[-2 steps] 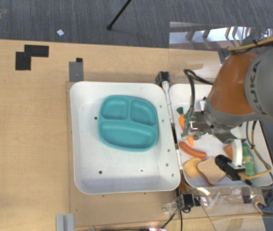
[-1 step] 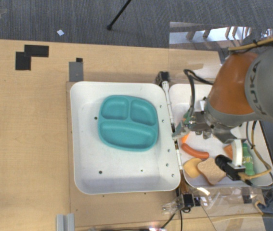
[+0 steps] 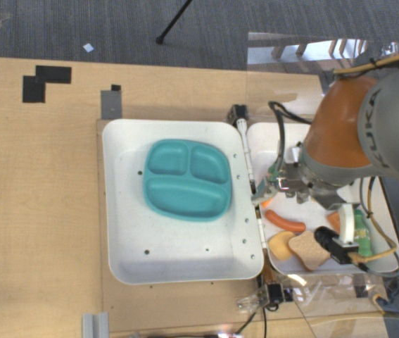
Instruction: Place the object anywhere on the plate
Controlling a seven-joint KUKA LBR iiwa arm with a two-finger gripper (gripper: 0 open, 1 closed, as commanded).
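Hovering over the right bin, the gripper needs a firm hold on the sausage; finger state: cannot tell. Lift clear of the bin wall, then carry left to the teal plate.

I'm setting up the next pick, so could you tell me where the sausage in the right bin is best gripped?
Probably across the middle of the sausage, coming straight down from above. It lies flat, long and thin, slanting across the bin floor, so fingers should close across its narrow width. The bread pieces sit close below it, so avoid that end.

We cannot make out the pincer's fingers beneath the arm, which also covers most of the right bin and part of its food.
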